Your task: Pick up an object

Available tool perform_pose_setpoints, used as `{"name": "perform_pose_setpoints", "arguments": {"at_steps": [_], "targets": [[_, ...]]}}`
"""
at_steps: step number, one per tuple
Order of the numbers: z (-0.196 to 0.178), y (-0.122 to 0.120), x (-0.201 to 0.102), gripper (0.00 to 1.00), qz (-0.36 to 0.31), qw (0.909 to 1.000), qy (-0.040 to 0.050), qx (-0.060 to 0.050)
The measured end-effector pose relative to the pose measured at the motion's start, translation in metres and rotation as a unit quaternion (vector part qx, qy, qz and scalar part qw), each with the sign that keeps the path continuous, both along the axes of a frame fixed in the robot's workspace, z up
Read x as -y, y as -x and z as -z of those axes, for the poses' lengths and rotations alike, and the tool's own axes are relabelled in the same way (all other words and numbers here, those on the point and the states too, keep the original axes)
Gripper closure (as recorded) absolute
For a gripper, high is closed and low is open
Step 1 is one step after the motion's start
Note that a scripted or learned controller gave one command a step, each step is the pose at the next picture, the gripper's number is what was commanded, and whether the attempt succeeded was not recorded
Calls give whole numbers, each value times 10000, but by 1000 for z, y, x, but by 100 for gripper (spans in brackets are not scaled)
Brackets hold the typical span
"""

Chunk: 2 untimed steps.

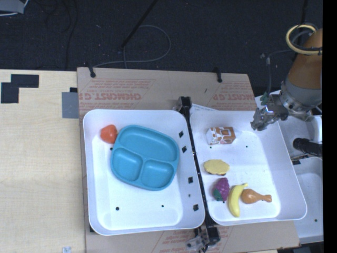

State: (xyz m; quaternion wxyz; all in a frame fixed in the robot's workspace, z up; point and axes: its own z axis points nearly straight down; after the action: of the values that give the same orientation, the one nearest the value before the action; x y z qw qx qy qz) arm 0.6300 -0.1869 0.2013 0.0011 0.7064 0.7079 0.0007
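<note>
A curved yellow plastic banana (235,199) lies by the right bin's (284,157) near edge, loose for picking. The hand (261,119) hovers over that bin's far right corner; its grip I cannot tell.

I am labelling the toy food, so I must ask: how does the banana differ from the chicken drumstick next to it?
The banana is yellow; the chicken drumstick is orange-brown. The banana is curved and lies nearly along the bin's length; the drumstick has a thick end tapering to a thin one, and lies across it, thin end to the right. The banana looks longer. Both lie in the right bin, near its front, touching or nearly so.
</note>
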Motion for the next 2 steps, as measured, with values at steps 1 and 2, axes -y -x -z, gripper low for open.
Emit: {"name": "perform_pose_setpoints", "arguments": {"at_steps": [1, 2], "targets": [[-57, 7, -5, 100, -1, 10000, 0, -3], [-52, 9, -67, 100, -3, 10000, -9, -31]]}}
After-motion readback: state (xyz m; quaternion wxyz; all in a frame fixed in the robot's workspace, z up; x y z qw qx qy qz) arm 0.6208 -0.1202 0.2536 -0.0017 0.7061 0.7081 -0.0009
